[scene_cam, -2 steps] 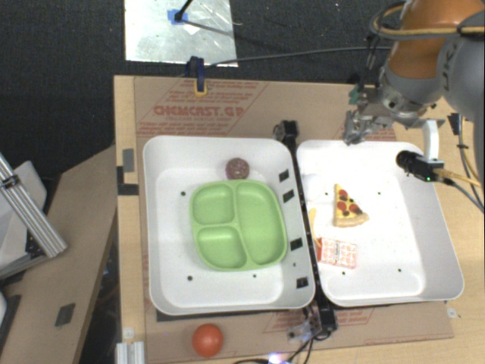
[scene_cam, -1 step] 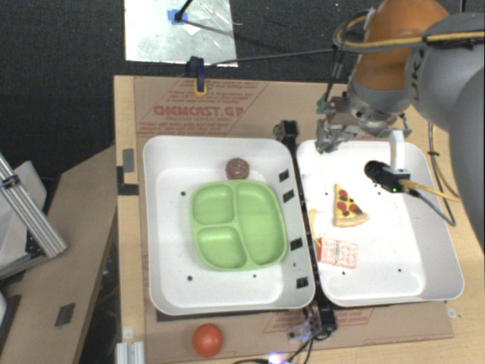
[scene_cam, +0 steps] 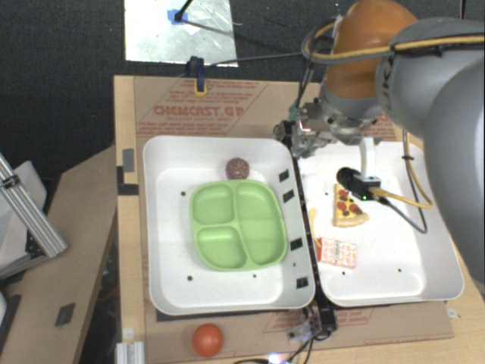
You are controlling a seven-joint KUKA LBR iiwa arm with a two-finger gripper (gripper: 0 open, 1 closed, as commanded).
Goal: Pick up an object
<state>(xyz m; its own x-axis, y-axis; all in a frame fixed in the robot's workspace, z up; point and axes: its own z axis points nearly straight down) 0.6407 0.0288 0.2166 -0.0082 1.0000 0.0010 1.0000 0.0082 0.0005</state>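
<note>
While the gripper (scene_cam: 305, 136) hangs over the far end of the divide between the 2 bins, nothing shows in its grasp; whether it is spread or pressed together I cannot tell, as the wrist above hides its tip. The step in hand looks like the approach, with no object yet chosen for certain. The right bin (scene_cam: 398, 268) holds 2 candidates: a pizza slice (scene_cam: 348, 207) lying flat near the middle, and a small red and white packet (scene_cam: 336, 252) just nearer the camera, close to the divide. The left bin (scene_cam: 155, 226) holds a green plate (scene_cam: 237, 224) with 4 compartments and, beside its far edge, a brown ball (scene_cam: 237, 168). An orange ball (scene_cam: 207, 340) sits outside both bins on the near edge of the bench. The brown ball and the pizza slice are nearest; the next move calls for shifting sideways over 1 of them, then descending squarely; both flat items may slip.
</note>
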